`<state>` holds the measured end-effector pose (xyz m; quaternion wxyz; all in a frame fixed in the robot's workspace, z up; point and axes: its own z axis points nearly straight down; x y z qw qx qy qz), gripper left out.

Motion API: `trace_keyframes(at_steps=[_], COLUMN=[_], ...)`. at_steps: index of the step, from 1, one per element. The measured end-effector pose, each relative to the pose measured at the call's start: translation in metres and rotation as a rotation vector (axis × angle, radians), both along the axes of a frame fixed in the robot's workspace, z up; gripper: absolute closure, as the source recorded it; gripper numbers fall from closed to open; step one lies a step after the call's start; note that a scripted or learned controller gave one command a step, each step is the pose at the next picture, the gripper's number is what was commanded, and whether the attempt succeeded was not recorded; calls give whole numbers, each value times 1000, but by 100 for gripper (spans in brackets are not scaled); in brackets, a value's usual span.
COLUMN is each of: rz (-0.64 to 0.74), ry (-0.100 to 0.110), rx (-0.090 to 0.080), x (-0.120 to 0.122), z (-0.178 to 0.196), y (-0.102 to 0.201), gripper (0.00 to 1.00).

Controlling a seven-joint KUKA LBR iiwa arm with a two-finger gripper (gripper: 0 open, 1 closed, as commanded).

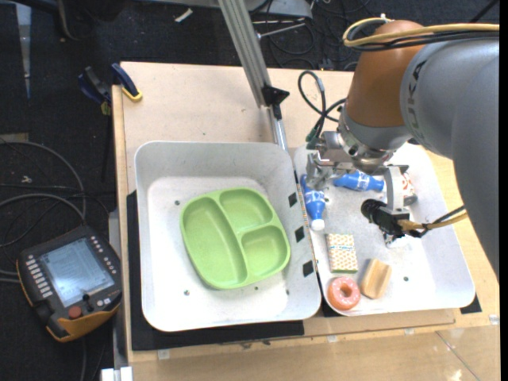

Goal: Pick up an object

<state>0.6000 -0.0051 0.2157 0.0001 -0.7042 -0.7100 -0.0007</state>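
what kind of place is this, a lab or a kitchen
Most likely a robotics lab: a grey robot arm reaches over two white bins, a teach pendant lies on the floor, and loose cables run behind the bench.

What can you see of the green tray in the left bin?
The green divided tray looks like moulded plastic, lime green, a rounded rectangle with three compartments: one long and two smaller. It lies flat, open side up, turned at a slant on the floor of the left bin, near its middle. Nothing lies in it or touches it.
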Motion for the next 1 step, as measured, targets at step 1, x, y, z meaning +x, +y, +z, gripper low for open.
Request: trace_keyframes(at_steps=[1], rz=[1], ry=[-1], rx=[1], x=[18], z=[-4], y=[58], gripper=[100])
